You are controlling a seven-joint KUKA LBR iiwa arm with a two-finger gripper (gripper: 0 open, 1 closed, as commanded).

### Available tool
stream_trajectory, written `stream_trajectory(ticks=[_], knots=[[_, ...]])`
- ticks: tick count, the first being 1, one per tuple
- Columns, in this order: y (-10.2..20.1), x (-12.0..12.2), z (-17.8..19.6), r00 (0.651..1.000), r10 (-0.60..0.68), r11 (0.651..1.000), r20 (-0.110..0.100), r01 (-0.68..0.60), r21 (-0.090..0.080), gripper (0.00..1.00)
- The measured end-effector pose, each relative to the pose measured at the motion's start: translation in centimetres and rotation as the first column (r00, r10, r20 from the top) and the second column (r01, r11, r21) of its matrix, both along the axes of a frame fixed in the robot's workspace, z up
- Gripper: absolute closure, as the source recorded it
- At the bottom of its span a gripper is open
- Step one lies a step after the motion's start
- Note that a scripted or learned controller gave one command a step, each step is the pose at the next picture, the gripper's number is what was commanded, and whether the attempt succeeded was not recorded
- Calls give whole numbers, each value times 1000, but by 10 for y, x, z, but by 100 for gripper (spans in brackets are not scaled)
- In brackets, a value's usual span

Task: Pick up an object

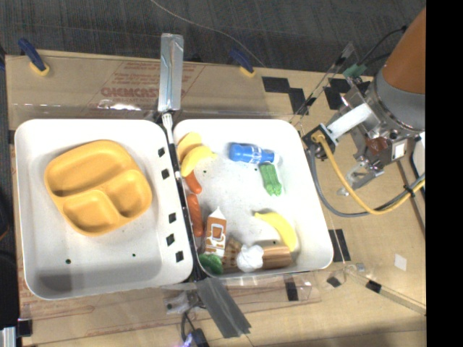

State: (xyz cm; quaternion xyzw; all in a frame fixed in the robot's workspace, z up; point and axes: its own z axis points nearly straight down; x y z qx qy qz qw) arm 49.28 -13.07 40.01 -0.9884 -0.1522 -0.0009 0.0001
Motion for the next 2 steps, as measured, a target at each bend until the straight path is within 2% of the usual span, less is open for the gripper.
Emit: stream_trajectory(ticks=[1, 2], knots=[[-74, 3, -152, 999, -40, 999, -17, 40, 3, 0], [-80, 57, -111, 995, -98, 995, -4, 98, 2, 0]])
